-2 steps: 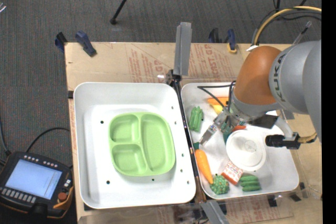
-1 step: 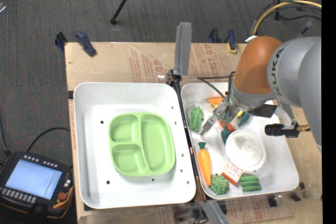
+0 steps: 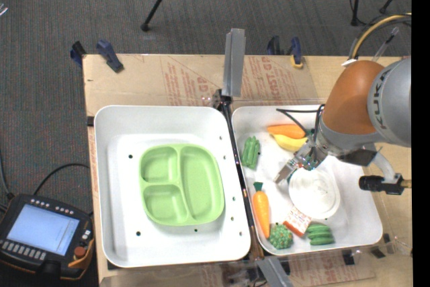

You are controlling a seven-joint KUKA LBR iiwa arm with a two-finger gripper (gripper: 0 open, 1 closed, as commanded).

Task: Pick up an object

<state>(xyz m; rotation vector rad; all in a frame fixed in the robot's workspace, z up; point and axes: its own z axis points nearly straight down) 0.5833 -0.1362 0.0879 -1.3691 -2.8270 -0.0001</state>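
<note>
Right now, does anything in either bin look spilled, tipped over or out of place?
Nothing stands out. The green divided tray lies flat in the left bin; the toy carrot, broccoli and white plate rest loose in the right bin.

Grey arm (image 3: 396,107), orange band (KUKA lettering), black cable — small metallic end effector (image 3: 295,168)

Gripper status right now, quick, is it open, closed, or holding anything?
Gripper: open, holding nothing, poised over the right bin beside the white plate.
</note>
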